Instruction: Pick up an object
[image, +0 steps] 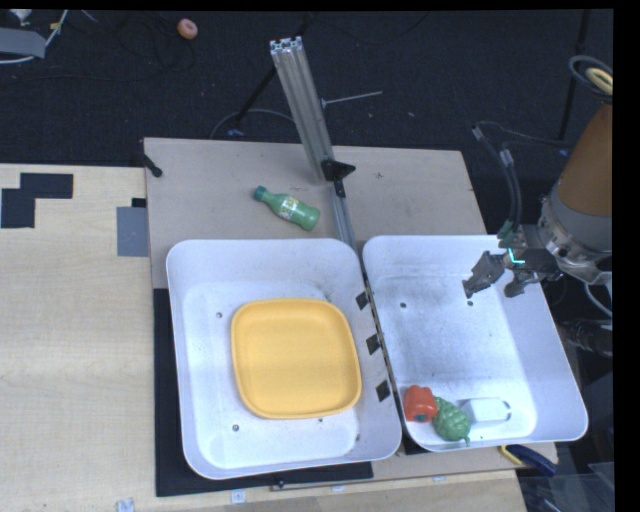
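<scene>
Matt yellow plastic plate (296, 358), scuffed white bins (450, 320), glossy green bottle (288, 208)

**Surface and what rests on it**

The pale surface (420, 190) carries two shallow white bins touching side by side: the left bin (200, 300) and the right bin (540, 340), filling its front part. A green bottle (287, 208) lies on its side near the back edge, just beside a slanted metal rail (308, 100)
</scene>
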